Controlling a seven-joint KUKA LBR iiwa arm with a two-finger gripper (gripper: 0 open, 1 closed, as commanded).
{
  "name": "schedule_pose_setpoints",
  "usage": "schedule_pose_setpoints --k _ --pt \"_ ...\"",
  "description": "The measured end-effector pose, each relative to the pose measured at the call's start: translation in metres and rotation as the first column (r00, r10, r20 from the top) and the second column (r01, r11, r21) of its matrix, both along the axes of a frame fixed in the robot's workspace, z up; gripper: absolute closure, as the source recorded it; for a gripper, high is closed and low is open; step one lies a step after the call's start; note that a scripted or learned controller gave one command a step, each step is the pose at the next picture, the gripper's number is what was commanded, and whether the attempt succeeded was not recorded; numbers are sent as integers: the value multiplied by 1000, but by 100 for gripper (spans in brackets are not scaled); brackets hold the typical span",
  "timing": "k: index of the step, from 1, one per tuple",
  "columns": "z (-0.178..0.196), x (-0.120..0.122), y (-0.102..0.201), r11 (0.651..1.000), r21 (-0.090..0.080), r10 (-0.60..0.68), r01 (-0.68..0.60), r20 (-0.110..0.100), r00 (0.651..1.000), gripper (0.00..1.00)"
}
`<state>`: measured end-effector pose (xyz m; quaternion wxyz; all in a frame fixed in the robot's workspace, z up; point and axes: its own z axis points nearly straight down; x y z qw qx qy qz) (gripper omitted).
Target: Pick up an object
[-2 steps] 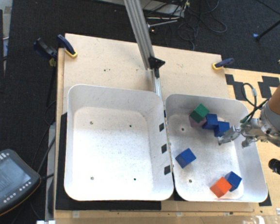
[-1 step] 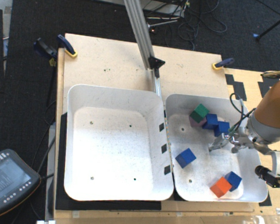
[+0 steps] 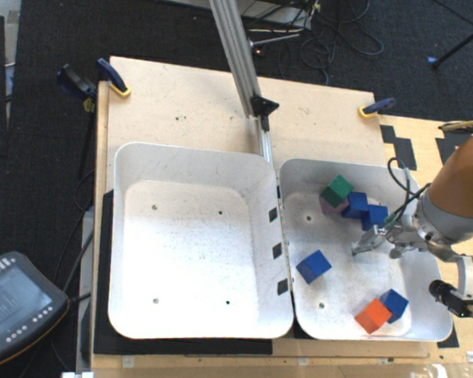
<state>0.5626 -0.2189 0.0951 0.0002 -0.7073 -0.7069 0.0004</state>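
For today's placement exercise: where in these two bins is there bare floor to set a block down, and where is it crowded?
Bare floor fills the left bin. In the right bin, there is a free strip between the lone blue cube and the orange block. It is crowded at the far side, where the green block and blue blocks cluster beside the gripper.

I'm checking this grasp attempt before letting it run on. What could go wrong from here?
1. The gripper sits low in the right bin, beside a tight cluster of a green block and blue blocks. It may nudge them rather than grasp one.
2. The orange block and its blue neighbour touch near the bin's rim, which could crowd the gripper.
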Motion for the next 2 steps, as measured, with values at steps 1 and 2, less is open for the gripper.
schedule_pose_setpoints --k 1,2 --pt "11 1 0 1000 -1 0 0 3 1000 100" --pt "54 6 -2 1000 -2 2 -2 7 1000 100"
